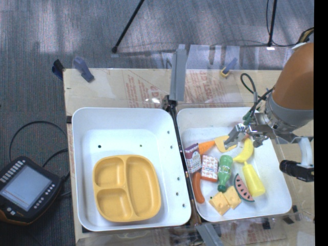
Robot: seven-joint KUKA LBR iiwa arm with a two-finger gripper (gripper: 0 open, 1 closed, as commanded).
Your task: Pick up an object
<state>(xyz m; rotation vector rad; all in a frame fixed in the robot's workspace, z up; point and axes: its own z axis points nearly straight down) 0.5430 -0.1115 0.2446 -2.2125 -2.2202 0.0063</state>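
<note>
From my seat I see the arm (294, 86) reaching in from the right, its gripper (245, 132) hovering over the upper part of the right bin (187, 118). The fingers stand apart, fairly wide, with nothing between them — a banana (245, 151) lies just below and a yellow cheese wedge (222, 144) just to the left of them.

The rest of the toy food is crowded in that same bin: a carrot (206, 147) beside the wedge, a small dark carton (192, 159), a red-and-white packet (209, 168), a green bottle (224, 172) lying on its side, a yellow corn-like piece (253, 180), a watermelon slice (243, 188), two cheese blocks (224, 202) near the front wall and a sausage (198, 187) along the left wall.

The left bin (84, 122) holds a yellow divided plate (126, 188) — three compartments, sitting toward the front.

Off the bench at lower left I can see a teach pendant (25, 189) on the floor.
</note>
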